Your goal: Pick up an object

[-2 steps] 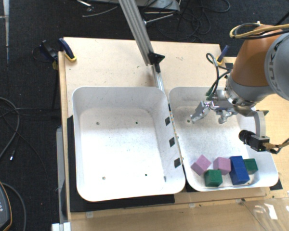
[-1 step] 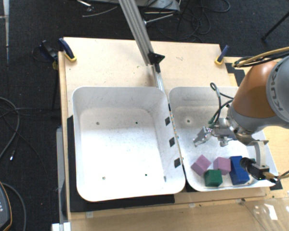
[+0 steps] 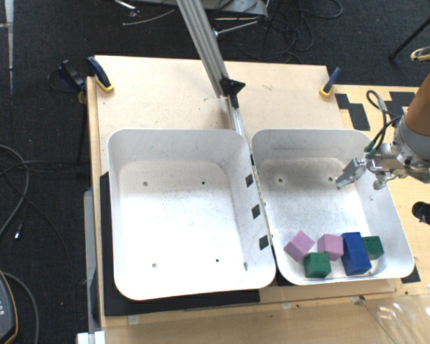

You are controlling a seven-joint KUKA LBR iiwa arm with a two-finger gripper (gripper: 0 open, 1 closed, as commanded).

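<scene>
**Kid:** Since the job is to pick something up, why is the gripper (image 3: 360,173) so high in the right bin (image 3: 301,149) and not down by the blocks?

**Helper:** It hangs over the bare upper part of that bin, near the right wall. The blocks sit well apart from it, down in the bottom corner. I think it needs to go lower and toward that corner first.

**Kid:** Is it holding anything?

**Helper:** No. Its two thin metal fingers are spread apart, and nothing sits between them.

**Kid:** Why are the blocks all squished together?

**Helper:** My guess is the bin floor curves up at the edges, so things slide into one spot. A light purple block (image 3: 299,245) touches a green block (image 3: 317,264). Next comes a pink-purple block (image 3: 332,245), then a tall blue block (image 3: 355,253), and a dark green block (image 3: 373,246) behind it.

**Kid:** What do they feel like?

**Helper:** They look like small chunky shapes with flat sides, maybe foam or wood. The bins look smooth, white and shallow, with grey speckles. The left bin (image 3: 179,213) has rounded corners too.

**Kid:** Will grabbing one be hard?

**Helper:** Maybe. They sit so close that the fingers could bump two at once.
</scene>
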